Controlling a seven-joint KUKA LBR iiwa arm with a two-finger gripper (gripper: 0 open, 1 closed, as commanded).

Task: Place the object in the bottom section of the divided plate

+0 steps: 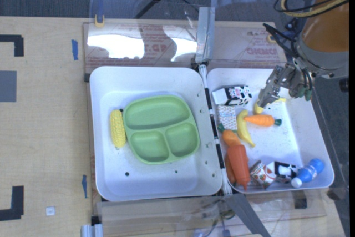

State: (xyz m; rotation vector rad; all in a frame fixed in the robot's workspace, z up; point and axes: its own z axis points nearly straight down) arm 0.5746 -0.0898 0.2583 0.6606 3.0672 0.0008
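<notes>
The green divided plate (pixel 161 129) lies in the left bin (pixel 105 86), with its one large section at the far side and two smaller sections at the near side. All of its sections are bare. A yellow corn cob (pixel 117 127) lies just left of the plate. My gripper (pixel 267 100) hangs over the right bin (pixel 310 136), just above the small orange carrot (pixel 262 120) and right of the cow-patterned carton (pixel 233 95). Its fingers look open, with nothing between them.
The right bin also holds a banana (pixel 244 127), a big orange carrot (pixel 238 165), a patterned packet (pixel 227 116), a small carton (pixel 270 171) and a blue-capped bottle (pixel 308 171). A clear wall stands behind both bins.
</notes>
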